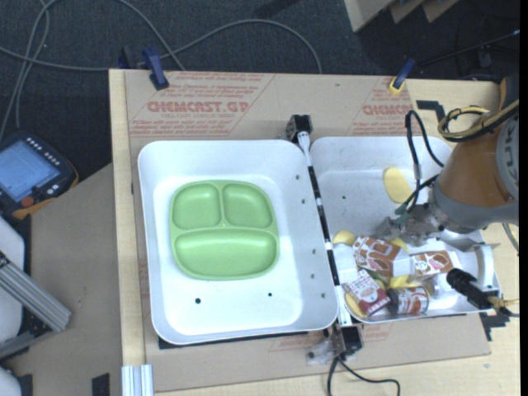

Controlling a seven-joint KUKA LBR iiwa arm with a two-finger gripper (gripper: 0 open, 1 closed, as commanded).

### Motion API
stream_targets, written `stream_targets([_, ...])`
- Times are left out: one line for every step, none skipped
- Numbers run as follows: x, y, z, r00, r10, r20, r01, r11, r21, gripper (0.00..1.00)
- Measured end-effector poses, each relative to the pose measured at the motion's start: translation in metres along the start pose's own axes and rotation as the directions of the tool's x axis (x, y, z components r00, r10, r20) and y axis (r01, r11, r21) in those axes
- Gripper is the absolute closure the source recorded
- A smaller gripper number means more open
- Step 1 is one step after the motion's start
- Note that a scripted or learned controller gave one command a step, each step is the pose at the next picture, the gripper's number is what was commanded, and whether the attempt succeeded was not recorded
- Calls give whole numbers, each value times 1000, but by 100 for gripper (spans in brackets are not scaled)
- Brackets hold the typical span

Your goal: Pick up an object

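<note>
Snack packets (388,275) crowd the right bin's (355,167) near corner; the arm's jaws hang over them, grip state unclear.

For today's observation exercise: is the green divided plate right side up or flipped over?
Right side up: the green divided plate shows three hollow compartments facing upward.

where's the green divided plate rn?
The green divided plate lies flat in the left bin, about centred, across the divider from the right bin with the snack packets and the arm.
</note>
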State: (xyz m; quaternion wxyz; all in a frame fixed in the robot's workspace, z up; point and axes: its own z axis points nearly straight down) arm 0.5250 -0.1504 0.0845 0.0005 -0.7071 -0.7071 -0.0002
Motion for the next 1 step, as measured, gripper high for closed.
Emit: stream_targets([-5, -6, 0, 1000, 0, 0, 0, 1000, 0, 0])
